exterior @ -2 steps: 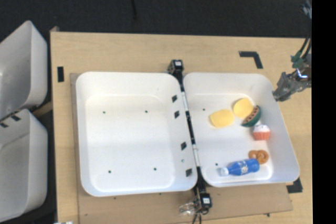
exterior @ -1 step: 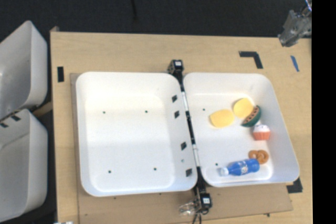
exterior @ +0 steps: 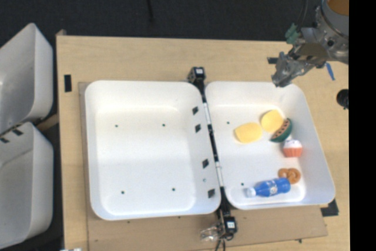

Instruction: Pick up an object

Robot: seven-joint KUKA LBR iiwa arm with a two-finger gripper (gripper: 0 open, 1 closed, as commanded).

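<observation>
White plastic forms two shallow bins set side by side on a pale wooden bench (exterior: 147, 56). The left bin (exterior: 141, 150) is seen beside the right bin (exterior: 247, 103), which holds several small things: two yellow pieces (exterior: 248, 133) touching each other, a watermelon-slice toy (exterior: 282, 130), a small white and red item (exterior: 292, 149) too blurred to be named, a brown ring-shaped object (exterior: 289, 174), and a blue bottle (exterior: 270, 188) lying on its side. The gripper (exterior: 284, 77) is seen above the right bin's far corner, with nothing between its fingers; how wide they stand cannot be told. The arm is cut off at the right.
</observation>
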